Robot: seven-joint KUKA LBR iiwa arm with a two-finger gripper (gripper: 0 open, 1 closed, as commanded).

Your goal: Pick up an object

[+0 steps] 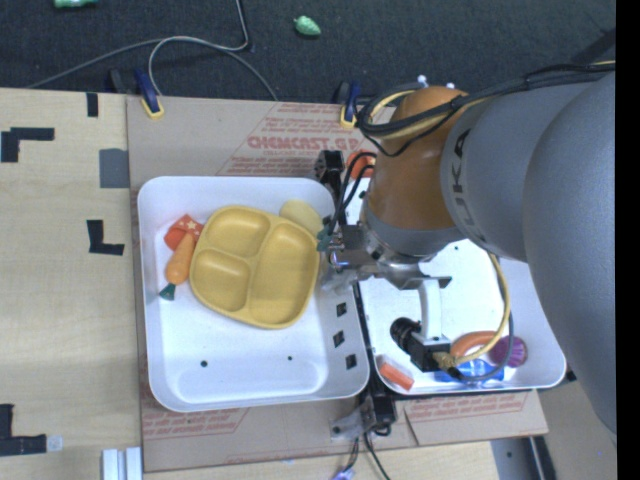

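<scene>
The left bin holds a yellow divided plate tilted across its middle. An orange carrot and a red piece lie at the plate's left, and a pale yellow object sticks out behind its far right corner. In the right bin, near the front, lie a small orange piece, an orange curved thing, a blue thing and a purple thing. My gripper sits low at the wall between the bins, by the plate's right edge, mostly hidden under the wrist.
The grey arm with its orange band covers most of the right bin. The bins rest on a cardboard sheet held by clamps at the back. Cables run over the dark floor beyond, with small green items there.
</scene>
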